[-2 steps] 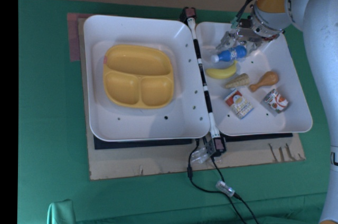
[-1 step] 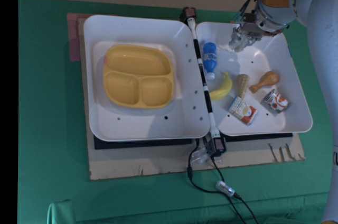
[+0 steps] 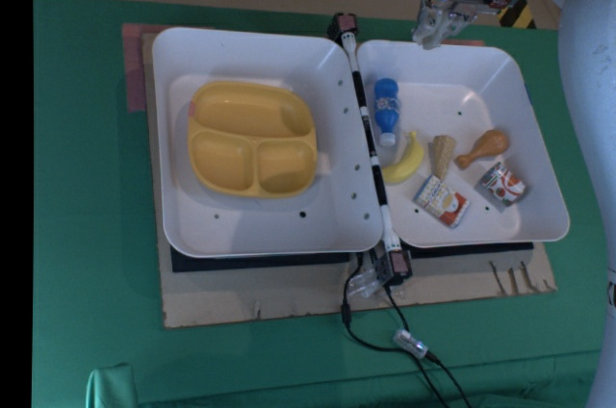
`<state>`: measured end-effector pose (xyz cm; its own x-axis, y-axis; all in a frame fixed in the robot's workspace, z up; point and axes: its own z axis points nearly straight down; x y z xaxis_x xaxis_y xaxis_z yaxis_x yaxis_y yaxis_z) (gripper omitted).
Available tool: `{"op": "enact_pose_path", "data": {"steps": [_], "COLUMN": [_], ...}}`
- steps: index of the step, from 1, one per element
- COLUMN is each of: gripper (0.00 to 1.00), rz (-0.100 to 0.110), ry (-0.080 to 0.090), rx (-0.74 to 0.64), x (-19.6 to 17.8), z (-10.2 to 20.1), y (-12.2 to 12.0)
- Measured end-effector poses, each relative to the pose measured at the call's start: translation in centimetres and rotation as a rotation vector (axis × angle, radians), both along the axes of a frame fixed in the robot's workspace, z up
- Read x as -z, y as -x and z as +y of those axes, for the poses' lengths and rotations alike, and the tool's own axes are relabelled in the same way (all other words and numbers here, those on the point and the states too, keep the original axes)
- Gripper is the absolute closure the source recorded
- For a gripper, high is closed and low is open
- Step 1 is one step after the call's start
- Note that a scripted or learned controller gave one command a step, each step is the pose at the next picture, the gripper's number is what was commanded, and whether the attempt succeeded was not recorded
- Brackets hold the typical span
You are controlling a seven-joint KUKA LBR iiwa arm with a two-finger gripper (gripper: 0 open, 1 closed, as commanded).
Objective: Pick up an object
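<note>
Jaws of the gripper [image 3: 428,38]: state cannot be told, poised above the right bin's [image 3: 539,146] far rim. Blue bottle [image 3: 386,108] hugs the divider wall; a descent there risks striking it.

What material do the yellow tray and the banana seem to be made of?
Tray: probably moulded plastic, judging by its even yellow colour, rounded compartment edges and soft sheen. Banana: likely a plastic toy, since it is uniformly yellow and smooth with no brown marks, though at this size real fruit cannot be ruled out.
</note>
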<state>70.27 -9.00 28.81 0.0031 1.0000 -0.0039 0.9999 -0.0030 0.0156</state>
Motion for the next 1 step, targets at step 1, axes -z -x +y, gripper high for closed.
{"op": "enact_pose_path", "data": {"steps": [1], "gripper": [1.0], "rz": [0.0], "ry": [-0.001], "rx": [0.001], "x": [-7.77], "z": [3.21], "y": [0.12]}}
